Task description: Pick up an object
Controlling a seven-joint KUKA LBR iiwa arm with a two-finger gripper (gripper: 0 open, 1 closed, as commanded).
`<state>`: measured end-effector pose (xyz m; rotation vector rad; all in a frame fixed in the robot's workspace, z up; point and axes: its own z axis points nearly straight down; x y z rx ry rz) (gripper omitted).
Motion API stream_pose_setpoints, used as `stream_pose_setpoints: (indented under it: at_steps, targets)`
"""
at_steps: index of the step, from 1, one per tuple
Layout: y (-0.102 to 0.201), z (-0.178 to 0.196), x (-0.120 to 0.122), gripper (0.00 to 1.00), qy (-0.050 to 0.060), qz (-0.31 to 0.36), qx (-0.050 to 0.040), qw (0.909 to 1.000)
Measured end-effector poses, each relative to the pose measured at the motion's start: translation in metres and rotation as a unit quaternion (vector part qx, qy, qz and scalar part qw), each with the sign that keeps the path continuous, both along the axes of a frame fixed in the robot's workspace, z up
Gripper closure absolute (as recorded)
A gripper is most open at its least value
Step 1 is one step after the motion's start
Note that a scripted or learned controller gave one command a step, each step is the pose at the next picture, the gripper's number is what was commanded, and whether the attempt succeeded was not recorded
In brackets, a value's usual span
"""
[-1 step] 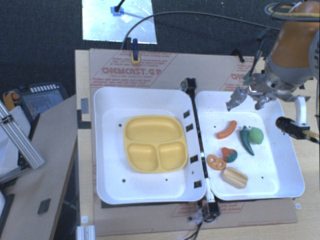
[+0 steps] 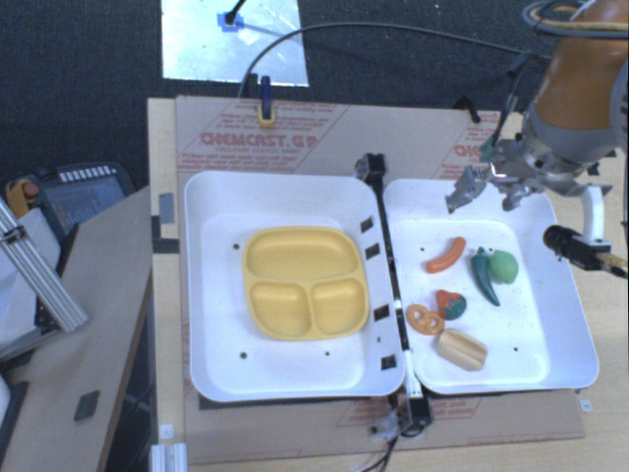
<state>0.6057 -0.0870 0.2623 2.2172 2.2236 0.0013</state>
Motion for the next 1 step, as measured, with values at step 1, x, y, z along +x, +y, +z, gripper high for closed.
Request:
stream_pose_setpoints:
  at_steps: [1]
  targets:
    - [-0.0018,-0.0627,-0.0013,0.00,0.003,-0.001,0.0005,1.0000]
